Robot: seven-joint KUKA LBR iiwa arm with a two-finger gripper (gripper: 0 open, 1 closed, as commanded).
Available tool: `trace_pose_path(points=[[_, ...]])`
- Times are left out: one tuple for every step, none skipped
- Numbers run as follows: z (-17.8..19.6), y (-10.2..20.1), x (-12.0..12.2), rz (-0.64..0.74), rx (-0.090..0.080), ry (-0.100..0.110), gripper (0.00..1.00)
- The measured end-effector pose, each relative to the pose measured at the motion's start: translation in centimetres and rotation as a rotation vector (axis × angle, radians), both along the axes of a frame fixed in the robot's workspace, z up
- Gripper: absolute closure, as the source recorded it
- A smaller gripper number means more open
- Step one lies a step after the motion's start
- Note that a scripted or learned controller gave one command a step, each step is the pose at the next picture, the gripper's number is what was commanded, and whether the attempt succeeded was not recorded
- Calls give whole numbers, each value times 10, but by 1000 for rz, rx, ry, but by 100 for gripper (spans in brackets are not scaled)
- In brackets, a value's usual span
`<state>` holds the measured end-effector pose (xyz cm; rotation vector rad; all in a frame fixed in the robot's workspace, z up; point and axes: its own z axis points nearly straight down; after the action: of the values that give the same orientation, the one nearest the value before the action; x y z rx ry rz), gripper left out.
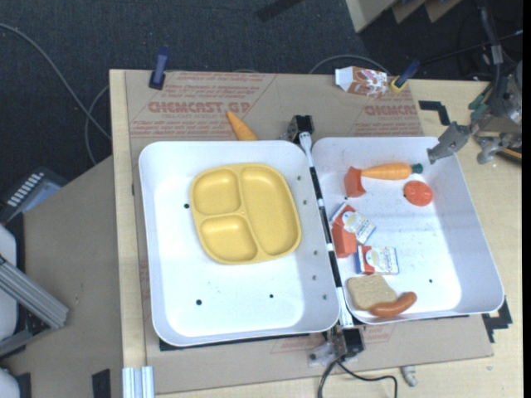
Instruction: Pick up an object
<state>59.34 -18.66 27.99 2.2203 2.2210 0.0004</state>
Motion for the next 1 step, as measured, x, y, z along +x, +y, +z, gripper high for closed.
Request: trace_pose_path(points=[[-135,71,34,0,2,4,0]])
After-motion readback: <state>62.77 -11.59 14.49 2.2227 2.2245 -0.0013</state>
